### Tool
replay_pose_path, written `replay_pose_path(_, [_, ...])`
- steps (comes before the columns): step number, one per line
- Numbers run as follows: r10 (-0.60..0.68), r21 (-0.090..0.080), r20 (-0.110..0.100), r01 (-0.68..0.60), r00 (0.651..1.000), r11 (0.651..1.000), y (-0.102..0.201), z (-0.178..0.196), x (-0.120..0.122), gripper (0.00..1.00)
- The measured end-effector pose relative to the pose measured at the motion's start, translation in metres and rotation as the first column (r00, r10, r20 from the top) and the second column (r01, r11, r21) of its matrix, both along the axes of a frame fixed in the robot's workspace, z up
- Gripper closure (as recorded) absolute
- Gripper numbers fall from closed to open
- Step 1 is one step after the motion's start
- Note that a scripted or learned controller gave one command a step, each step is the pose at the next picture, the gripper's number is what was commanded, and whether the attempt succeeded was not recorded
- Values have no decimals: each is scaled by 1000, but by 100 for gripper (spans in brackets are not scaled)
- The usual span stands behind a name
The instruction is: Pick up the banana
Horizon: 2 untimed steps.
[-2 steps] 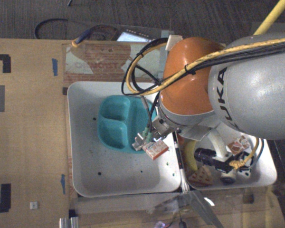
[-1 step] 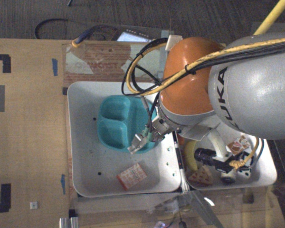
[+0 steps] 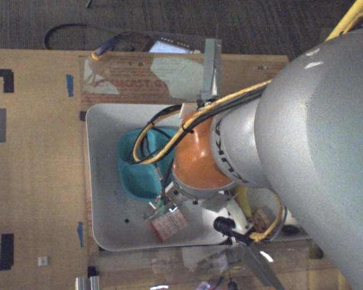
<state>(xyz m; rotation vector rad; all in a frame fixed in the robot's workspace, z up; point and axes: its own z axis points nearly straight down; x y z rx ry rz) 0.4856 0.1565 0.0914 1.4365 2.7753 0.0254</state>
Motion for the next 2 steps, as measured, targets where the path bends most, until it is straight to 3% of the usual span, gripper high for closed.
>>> replay_pose_path(1, [1,2,6,-1,1000,1000,1,12,2,100])
replay_pose_path(2, [251,-8,-26,-251,968,968,5,225,25,100])
